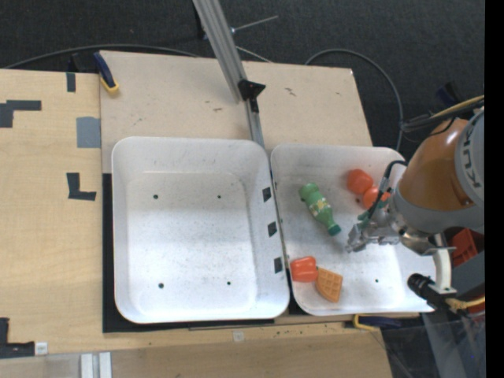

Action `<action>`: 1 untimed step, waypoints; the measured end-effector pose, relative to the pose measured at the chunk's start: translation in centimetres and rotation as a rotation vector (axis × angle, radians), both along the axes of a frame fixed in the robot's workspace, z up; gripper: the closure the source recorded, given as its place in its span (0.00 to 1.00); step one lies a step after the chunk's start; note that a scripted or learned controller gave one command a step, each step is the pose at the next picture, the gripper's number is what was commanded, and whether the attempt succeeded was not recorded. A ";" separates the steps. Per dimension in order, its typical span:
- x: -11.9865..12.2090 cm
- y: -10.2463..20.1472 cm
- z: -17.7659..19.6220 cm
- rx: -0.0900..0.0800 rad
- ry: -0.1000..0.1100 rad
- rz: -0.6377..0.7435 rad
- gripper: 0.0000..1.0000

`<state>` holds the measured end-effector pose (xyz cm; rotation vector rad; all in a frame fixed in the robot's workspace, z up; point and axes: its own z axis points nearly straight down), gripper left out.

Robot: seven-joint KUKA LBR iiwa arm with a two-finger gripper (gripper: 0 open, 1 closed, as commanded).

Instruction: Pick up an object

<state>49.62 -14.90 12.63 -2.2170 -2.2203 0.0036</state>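
Observation:
In the right bin (315, 160) lie a green bottle (319, 207), an orange-red round object (360, 181) at the back, a red block (303, 269) at the front left and a tan waffle-like piece (330, 284) beside it. My gripper (364, 235) hangs low over the right bin's floor, just right of the green bottle's cap end and in front of the orange-red object. A small orange item (372, 198) shows beside the wrist. Nothing is visibly between the fingers.
The left bin (189, 152) sits beside the right one, with a shared rim between them. A metal pole (224, 42) slants in from the top to the bins' back edge. The arm's orange band (441, 168) covers the right bin's right side.

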 end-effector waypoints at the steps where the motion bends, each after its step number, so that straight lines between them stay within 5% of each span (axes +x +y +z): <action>1: 0.9 0.1 5.9 -0.003 -0.008 0.000 1.00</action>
